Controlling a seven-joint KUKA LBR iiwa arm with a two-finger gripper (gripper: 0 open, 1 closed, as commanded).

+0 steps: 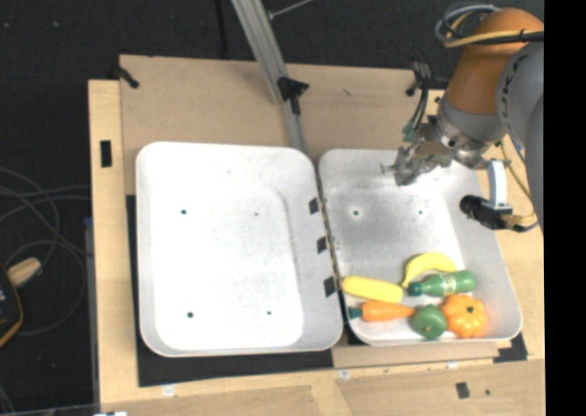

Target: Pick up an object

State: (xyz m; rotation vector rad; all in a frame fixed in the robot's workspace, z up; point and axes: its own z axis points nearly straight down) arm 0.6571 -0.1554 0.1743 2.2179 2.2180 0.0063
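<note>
The toy foods crowd the near edge of the right bin (476, 231): a corn cob (372, 290), a carrot (388, 312), a banana (430, 266), a green bottle (443, 283), a green pepper (428, 322) and an orange pumpkin (466, 315), all probably light, stiff, slick plastic. The tool (408, 165) hangs over the bin's far edge, well apart from them; I cannot tell its state. The corn cob, pinched across its middle, looks the easiest hold.

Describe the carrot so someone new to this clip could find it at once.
Start at the right-hand white bin, the one under the gripper. A cluster of toy food sits along its near edge. The carrot lies flat at the left of that cluster, just below the yellow corn cob. It is the only long, thin orange piece; the orange pumpkin is round.
</note>
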